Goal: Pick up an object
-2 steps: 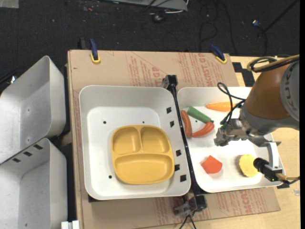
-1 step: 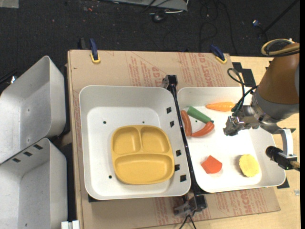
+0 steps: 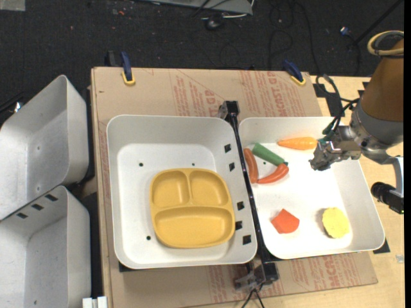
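The right bin (image 3: 359, 201) holds several toy foods: an orange carrot (image 3: 297, 144) at the back, a green piece (image 3: 268, 153), a red chili (image 3: 273, 174), a reddish sausage (image 3: 250, 165) by the left wall, an orange-red chunk (image 3: 285, 221) and a yellow round piece (image 3: 335, 222) at the front. My gripper (image 3: 321, 158) hangs over the bin's back right part, just right of the carrot's tip. Nothing is visible between its fingers.
The left bin (image 3: 125, 172) bears a yellow divided tray (image 3: 191, 207). A black divider runs between the two bins. Two more white bins (image 3: 38, 172) sit off the bench at the left. Cables lie on the dark floor behind.
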